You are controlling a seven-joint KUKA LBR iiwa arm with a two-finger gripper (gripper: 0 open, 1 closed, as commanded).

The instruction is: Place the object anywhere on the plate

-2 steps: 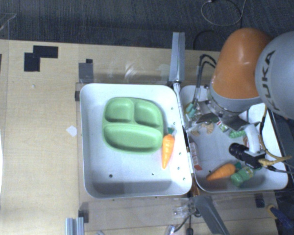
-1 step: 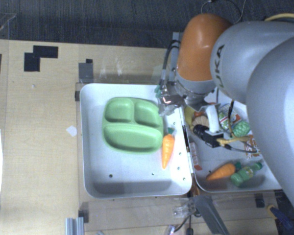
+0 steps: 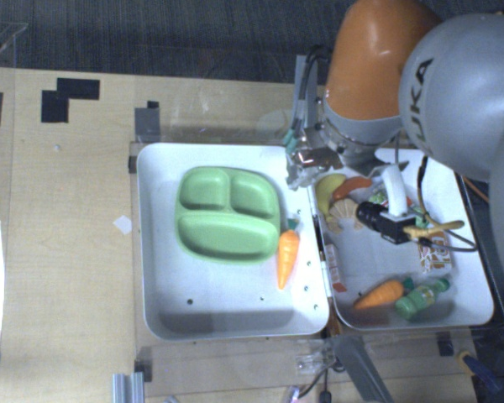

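Carrot (image 3: 286,257) beside plate (image 3: 228,213); arm (image 3: 386,82) hides right bin's (image 3: 479,309) top.

The wooden bench (image 3: 59,250) fills the left of the frame, with black angular marks (image 3: 67,97) at upper left. Two white bins sit mid-frame: the left bin (image 3: 227,305) and the right bin (image 3: 470,305). In the right bin's lower part lie a second carrot (image 3: 380,294) touching a green bottle (image 3: 418,299), with mixed clutter above them.
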